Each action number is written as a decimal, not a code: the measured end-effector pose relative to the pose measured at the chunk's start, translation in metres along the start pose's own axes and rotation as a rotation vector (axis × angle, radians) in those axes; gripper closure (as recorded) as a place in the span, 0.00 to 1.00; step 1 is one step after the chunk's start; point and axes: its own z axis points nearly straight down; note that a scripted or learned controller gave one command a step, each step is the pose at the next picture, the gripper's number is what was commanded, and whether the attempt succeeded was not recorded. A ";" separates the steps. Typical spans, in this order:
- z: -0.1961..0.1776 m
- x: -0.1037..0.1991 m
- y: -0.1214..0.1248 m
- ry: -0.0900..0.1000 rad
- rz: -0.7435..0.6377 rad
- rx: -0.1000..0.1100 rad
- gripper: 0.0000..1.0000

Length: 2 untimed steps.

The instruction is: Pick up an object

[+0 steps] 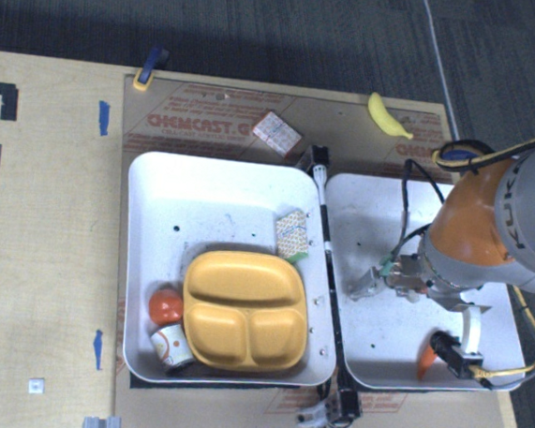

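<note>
An orange carrot-like object (427, 358) lies near the front wall of the right bin (382, 196), beside the arm's black fitting; the gripper (366, 284) hovers apart at mid-bin, its state unclear; wooden bench (37, 261) underneath, dark carpet beyond.

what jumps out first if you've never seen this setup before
The big yellow tray stands out first, filling the near half of the left bin, with a red-orange ball tucked against its left side. Next comes the arm's orange band over the right bin, with the gripper low near that bin's floor. A yellow banana lies on the cardboard behind the bins.
</note>
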 end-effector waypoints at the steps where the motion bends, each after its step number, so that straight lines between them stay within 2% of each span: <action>1: 0.000 -0.001 0.043 0.001 -0.001 0.000 0.00; 2: 0.000 0.001 0.079 0.000 -0.001 0.000 0.00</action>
